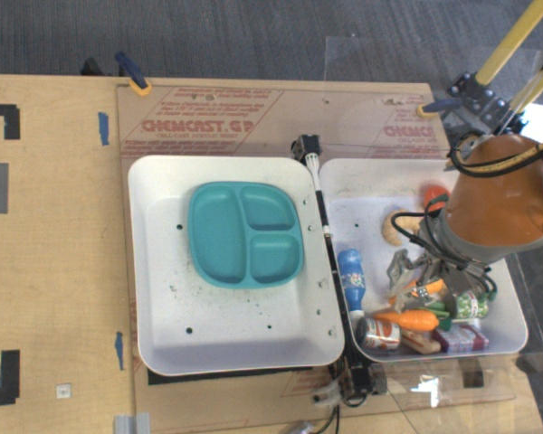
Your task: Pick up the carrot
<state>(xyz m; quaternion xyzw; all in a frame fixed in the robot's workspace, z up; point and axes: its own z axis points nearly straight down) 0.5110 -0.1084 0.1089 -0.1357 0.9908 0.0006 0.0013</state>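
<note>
Two white bins sit side by side on your worktop (54, 242). Your left bin (154, 269) carries a teal divided plate (246, 233). Your right bin (371, 183) holds the clutter: the carrot (413, 318) lies near its front edge, between a can (380, 333) and a green-labelled container (471, 306), with a blue bottle (350, 277) to its left. Your pincer (416, 278) hangs just above the carrot, metal fingers (399, 268) apart and gripping nothing you can confirm.
</note>
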